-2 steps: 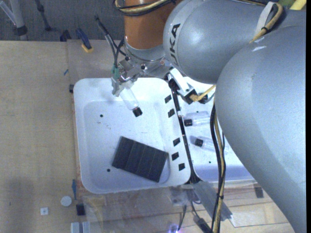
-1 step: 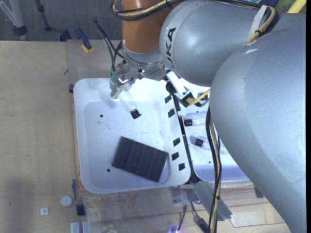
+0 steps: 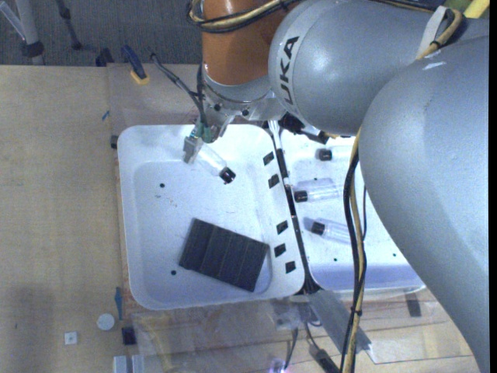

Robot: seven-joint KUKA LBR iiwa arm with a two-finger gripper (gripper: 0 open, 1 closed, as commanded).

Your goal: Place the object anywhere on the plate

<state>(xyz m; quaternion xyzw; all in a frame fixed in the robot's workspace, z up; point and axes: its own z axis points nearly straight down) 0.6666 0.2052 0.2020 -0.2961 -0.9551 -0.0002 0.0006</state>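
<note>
Camera view has the gripper (image 3: 194, 148) over the back of the left bin (image 3: 140, 208), and I can see a clear tube with a black cap (image 3: 213, 165) clamped between its fingers — tilted, cap end lower. Dark ridged plate (image 3: 224, 255) lies flat near the bin's front, well apart from the tube — three more capped tubes sit in the right bin (image 3: 380, 274).

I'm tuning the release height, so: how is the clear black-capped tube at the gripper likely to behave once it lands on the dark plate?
The tube looks round and smooth, so it may roll on the flat dark plate. Its clear, thin look suggests it is light and may bounce. The black cap might check rolling slightly.
</note>
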